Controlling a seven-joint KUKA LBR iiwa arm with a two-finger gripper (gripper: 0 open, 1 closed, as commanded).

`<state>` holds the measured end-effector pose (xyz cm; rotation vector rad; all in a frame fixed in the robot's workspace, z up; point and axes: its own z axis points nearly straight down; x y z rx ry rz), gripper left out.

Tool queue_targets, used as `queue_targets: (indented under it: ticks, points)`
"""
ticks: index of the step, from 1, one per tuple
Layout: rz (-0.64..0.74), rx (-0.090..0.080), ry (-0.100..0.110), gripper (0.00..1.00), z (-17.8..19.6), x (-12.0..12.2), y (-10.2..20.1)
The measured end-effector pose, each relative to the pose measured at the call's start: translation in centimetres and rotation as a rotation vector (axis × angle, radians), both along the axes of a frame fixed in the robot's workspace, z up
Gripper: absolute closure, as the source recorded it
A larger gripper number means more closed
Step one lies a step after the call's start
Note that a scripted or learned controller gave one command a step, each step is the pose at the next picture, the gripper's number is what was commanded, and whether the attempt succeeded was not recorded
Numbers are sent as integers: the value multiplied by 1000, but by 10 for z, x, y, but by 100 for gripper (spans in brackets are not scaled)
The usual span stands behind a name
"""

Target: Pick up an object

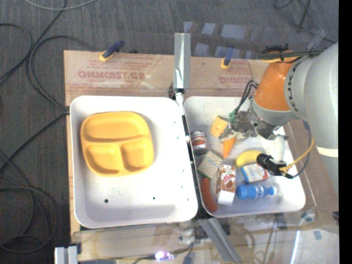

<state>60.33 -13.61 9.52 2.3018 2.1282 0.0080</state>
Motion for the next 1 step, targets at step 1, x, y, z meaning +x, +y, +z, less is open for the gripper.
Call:
queue_targets:
  ticks: [1]
  points:
    - [86, 2, 14, 100, 119, -12, 36]
